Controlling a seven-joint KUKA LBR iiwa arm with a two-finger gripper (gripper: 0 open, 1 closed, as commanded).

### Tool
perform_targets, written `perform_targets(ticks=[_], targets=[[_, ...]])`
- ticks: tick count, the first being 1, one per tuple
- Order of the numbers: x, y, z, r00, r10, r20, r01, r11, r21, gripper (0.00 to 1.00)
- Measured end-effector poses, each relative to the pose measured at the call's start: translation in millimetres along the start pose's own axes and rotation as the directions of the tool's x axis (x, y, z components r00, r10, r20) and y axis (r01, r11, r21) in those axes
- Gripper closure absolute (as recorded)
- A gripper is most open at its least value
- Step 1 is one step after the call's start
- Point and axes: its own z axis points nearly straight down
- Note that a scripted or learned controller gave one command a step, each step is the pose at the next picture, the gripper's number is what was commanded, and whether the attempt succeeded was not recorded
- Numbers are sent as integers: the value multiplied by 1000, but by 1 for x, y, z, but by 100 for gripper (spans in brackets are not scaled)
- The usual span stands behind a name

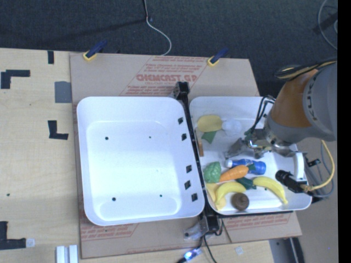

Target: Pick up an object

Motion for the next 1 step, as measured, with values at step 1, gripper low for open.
perform_targets(ticks=[1], targets=[[15, 110, 2, 1000, -11, 2, 11, 1000, -8, 0]])
